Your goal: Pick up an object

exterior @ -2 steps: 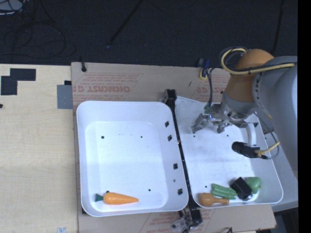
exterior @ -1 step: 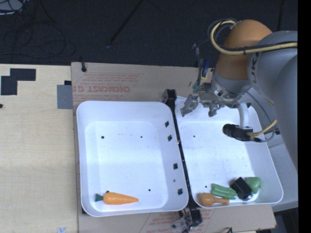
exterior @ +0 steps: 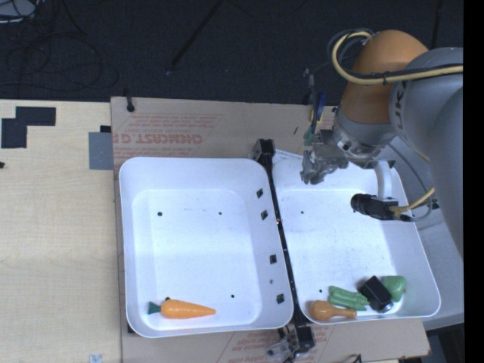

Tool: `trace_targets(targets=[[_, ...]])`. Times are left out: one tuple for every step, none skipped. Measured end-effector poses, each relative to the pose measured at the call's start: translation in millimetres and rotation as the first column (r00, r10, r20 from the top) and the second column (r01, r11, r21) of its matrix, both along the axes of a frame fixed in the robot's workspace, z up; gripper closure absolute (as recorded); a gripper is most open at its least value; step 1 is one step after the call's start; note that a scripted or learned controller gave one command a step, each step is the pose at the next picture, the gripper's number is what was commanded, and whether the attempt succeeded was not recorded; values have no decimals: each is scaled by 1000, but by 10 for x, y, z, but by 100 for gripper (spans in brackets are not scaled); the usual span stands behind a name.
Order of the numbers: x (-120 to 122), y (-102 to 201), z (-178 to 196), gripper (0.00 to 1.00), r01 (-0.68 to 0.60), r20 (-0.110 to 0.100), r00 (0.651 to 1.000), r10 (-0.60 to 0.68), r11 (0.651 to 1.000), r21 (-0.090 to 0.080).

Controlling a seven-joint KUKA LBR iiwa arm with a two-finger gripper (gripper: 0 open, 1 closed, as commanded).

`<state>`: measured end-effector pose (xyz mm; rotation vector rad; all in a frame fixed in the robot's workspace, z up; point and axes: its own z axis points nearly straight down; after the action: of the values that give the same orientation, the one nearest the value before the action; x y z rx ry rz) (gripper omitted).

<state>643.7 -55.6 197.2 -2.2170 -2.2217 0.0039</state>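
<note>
Nearest the camera, along the front wall of the right bin [exterior: 423, 278], lies a small cluster: a tan pear-shaped piece [exterior: 330, 311], a green bean-like piece [exterior: 348, 298] just beside it, a black block [exterior: 375, 293] resting against the green one, and a lighter green object [exterior: 394, 284] touching the block's far side. In the left bin [exterior: 136, 203] a toy carrot [exterior: 184, 308] lies alone against the front wall, its green top pointing away from the other bin.

All of these sit well apart from the gripper [exterior: 316, 174], which hangs over the far rim of the right bin, close to the black clips [exterior: 264, 151] that join the two bins. The cluster lies toward the camera from the fingers, across the bare bin floor; the carrot lies toward the camera and across the divider from them. Nothing stands between the fingers and the cluster.

The fingers point down and are small and dark against the rim, so how far apart they stand cannot be told; no object shows between them. The arm [exterior: 423, 89] comes in from the right, its orange band [exterior: 382, 74] bulging above the wrist, yellow cable [exterior: 344, 63] looped over it, a black fitting [exterior: 374, 205] hanging under the forearm over the bin.
</note>
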Motion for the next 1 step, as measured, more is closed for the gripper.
trace_targets(targets=[[12, -108, 1962, 100, 1, 19, 1000, -1, 1000, -3]])
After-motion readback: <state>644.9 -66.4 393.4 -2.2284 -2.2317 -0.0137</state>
